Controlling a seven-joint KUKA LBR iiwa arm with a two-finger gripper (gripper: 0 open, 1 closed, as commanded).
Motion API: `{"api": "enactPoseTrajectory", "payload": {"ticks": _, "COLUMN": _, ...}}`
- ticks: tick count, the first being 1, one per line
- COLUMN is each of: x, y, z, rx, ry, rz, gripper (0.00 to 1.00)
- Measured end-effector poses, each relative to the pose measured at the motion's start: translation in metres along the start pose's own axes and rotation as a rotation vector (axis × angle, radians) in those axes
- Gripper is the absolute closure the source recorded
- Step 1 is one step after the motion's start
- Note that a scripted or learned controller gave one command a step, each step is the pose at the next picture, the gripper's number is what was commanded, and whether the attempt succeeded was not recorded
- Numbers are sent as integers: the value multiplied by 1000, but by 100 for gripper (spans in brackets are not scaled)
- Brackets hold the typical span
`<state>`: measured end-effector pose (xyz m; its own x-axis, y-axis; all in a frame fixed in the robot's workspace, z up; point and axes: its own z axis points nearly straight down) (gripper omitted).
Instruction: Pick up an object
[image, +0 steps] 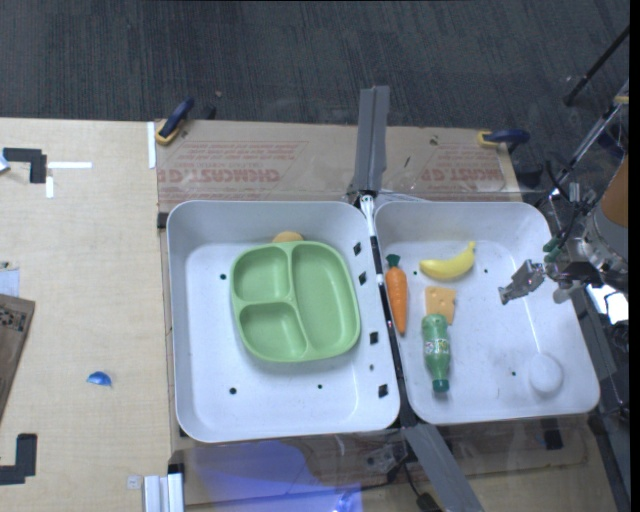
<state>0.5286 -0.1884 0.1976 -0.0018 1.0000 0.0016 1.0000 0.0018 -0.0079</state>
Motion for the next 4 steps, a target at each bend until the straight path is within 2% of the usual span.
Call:
{"api": "enactPoseTrajectory", "payload": {"ticks": 1, "x": 70, "y": 39, "z": 107, "rx": -3, "ry": -2, "rz": 35, "gripper": 0}}
{"api": "enactPoseTrajectory", "payload": {"ticks": 2, "x": 83, "y": 10, "z": 109, "rx": -3, "ry": -1, "rz": -70, "gripper": 0}}
{"api": "enactPoseTrajectory", "payload": {"ticks": 3, "x": 99, "y": 0, "z": 10, "rx": -2, "ry": -2, "rz": -52, "gripper": 0}}
{"api": "enactPoseTrajectory", "payload": {"ticks": 4, "x": 72, "y": 66, "z": 108, "rx": -5, "ry": -3, "rz": -60, "gripper": 0}}
